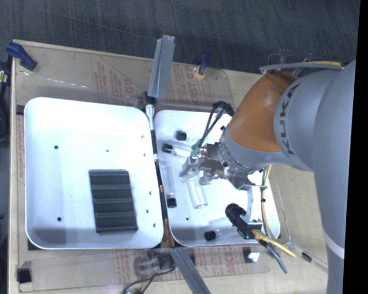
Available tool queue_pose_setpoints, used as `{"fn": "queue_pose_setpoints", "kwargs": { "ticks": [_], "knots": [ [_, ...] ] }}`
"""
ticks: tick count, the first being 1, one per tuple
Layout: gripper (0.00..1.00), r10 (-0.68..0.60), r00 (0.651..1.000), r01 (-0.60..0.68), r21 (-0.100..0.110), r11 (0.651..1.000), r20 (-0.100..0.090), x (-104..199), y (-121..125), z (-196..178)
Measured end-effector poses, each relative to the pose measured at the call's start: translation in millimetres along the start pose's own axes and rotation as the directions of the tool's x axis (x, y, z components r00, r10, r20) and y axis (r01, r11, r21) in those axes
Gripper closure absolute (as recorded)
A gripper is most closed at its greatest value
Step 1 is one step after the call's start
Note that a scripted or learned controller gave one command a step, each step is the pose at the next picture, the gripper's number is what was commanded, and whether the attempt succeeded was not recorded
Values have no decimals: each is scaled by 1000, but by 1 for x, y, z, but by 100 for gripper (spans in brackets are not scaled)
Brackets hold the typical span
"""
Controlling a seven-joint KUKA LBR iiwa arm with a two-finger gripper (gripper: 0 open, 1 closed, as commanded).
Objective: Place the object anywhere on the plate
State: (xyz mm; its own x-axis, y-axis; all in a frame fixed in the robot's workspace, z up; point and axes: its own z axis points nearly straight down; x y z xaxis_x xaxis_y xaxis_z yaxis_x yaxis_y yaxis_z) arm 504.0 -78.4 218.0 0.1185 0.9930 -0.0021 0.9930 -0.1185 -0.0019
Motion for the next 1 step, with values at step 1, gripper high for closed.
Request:
{"fn": "queue_pose_setpoints", "kwargs": {
  "ticks": [1],
  "knots": [
    [100, 285, 959, -285, 4, 959, -1, 85, 5, 28]
  ]
}}
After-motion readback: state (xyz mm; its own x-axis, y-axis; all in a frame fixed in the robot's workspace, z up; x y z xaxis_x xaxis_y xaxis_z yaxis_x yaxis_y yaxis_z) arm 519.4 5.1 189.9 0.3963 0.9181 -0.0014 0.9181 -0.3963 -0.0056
